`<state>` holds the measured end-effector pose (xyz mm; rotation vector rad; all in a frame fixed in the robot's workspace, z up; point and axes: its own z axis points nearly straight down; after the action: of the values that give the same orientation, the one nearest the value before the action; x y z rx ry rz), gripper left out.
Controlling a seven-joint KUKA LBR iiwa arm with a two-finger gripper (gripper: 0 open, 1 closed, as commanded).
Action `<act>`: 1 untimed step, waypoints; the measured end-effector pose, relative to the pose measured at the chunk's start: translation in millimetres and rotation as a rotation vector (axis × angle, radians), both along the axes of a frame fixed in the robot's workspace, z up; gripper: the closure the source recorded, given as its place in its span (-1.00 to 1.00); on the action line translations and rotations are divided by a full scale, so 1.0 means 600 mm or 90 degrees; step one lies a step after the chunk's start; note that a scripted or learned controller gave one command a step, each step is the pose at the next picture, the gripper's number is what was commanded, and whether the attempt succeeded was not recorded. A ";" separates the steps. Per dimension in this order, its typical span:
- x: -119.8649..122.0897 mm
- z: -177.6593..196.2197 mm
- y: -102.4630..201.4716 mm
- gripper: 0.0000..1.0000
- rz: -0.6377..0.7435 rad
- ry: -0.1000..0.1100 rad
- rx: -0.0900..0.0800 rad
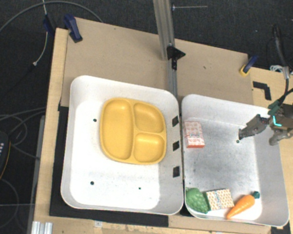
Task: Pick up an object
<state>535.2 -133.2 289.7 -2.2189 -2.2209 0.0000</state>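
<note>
Surface: tan board (pixel 123 54) on dark carpet, carrying two white bins side by side.
Hand: hand (pixel 257 135) at right of frame, over the right bin (pixel 275 179) upper part, fingers spread apart, nothing between them.
Right bin: pink-white packet (pixel 194 134) at upper left; green object (pixel 197 200), patterned packet (pixel 219 199) and carrot (pixel 241 206) along the lower edge.
Left bin: left bin (pixel 78 174) holds a yellow divided plate (pixel 133 131).

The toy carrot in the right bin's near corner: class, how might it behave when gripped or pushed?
The carrot looks smooth and tapered, so fingers may slip toward its tip. Its rounded body would probably roll if nudged. Lying close to the bin wall and patterned block, it may be awkward to grip.
</note>
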 end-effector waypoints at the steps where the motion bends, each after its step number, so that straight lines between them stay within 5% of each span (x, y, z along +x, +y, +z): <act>1: 0.002 -0.089 0.018 -1.00 0.000 0.004 0.001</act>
<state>536.6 -122.4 236.1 -2.2154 -2.2167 0.0053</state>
